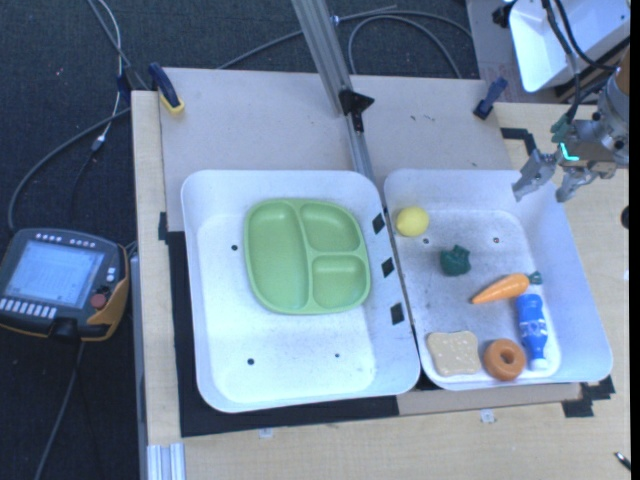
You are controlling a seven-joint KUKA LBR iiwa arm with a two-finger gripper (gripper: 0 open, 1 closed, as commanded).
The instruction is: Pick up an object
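The gripper [548, 181] hangs over the far right corner of the right-hand bin [570, 258], at or just outside its rim. Its 2 fingers [530, 176] are spread apart with nothing between them.

All 6 loose objects lie inside that same bin, and all of them sit toward the near side from the gripper. The task names no particular object, so any will serve. The nearest candidates are the orange carrot [500, 288] and the blue bottle [531, 324], both close to the bin's right wall. The carrot's long axis runs slantwise, its green top toward the right wall and its tip toward the bin's middle. The bottle lies just beside the carrot's top and stretches from there toward the near edge. A small dark green piece [456, 260] rests near the bin's centre, and a yellow ball [411, 221] sits at the far left corner, beside the divide between the 2 bins. A slice of bread [453, 352] and a doughnut [504, 358] lie side by side along the near edge.

The left-hand bin [215, 298] holds a green divided plate [305, 255].

The coming move would probably carry the gripper inward and toward the near edge, then down, with the fingers set across the carrot's slant, not along it.
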